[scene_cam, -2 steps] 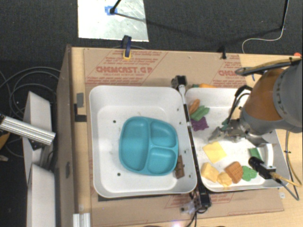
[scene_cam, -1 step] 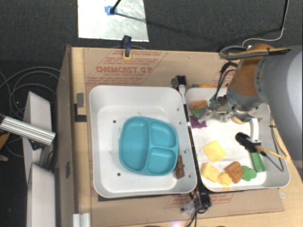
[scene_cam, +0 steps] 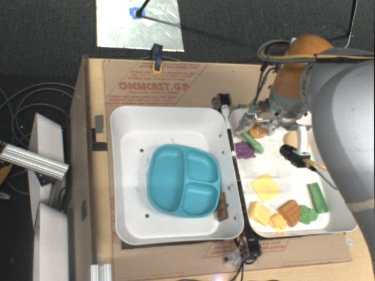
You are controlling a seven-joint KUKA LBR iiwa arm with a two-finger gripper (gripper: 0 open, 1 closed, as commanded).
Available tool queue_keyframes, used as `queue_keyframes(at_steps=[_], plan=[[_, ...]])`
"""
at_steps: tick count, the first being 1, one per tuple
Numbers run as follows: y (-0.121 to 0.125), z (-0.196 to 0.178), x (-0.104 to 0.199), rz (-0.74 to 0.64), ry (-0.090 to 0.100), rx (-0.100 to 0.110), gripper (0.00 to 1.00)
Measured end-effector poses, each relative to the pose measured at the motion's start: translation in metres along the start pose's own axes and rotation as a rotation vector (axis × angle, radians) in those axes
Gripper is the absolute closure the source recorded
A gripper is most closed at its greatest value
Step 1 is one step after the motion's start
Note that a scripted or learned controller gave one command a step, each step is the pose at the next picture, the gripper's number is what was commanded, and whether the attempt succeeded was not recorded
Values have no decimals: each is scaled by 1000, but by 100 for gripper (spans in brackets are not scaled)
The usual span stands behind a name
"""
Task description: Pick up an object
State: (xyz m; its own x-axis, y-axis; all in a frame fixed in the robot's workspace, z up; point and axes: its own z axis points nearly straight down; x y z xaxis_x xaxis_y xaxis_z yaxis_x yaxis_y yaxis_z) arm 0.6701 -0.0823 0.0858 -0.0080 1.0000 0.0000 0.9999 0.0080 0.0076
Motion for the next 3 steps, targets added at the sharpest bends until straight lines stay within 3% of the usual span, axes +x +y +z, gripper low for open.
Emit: queue_keyframes(at_steps=[1,2,3], plan=[[-2,-11,-2,-2,-2,3,100],[-3,-10,-3,-3,-4,5,0],[-14,1,-1,6,-1,6,0]])
